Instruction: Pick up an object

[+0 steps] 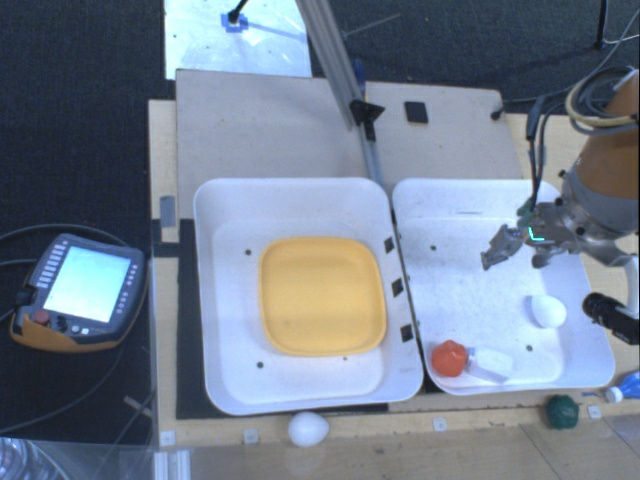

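My gripper [520, 255] hangs over the upper right part of the right bin [440, 218], with its fingers spread and nothing between them. A white egg-shaped object [546, 311] lies in that bin just below and to the right of the gripper, apart from it. At the bin's front edge sit a red-orange object [450, 358] and, touching it on the right, a small white block [490, 365]. A square yellow plate [323, 294] lies in the middle of the left bin [225, 268].
A black cylindrical part [612, 317] juts in at the right bin's right rim. In front of the bins lie a white egg [308, 429] and a green ball [562, 411]. A teach pendant [75, 290] rests off the bench at left. A grey pole [335, 53] slants behind the bins.
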Robot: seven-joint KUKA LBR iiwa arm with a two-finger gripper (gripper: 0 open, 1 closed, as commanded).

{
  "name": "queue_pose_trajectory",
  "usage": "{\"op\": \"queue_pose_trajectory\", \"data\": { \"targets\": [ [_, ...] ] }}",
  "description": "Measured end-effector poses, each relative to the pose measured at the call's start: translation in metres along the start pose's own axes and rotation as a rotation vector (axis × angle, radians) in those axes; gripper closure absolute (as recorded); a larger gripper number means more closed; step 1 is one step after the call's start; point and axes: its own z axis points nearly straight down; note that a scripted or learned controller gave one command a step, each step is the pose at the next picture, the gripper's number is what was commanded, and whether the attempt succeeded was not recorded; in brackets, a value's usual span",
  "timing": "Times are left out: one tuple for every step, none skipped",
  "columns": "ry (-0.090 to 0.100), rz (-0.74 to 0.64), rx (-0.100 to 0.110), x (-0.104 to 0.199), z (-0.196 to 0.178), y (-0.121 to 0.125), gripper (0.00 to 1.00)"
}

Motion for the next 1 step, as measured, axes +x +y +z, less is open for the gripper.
{"op": "queue_pose_trajectory", "data": {
  "targets": [
    [0.000, 0.000, 0.000, 0.0000, -0.0001, 0.0002, 0.00]
  ]
}}
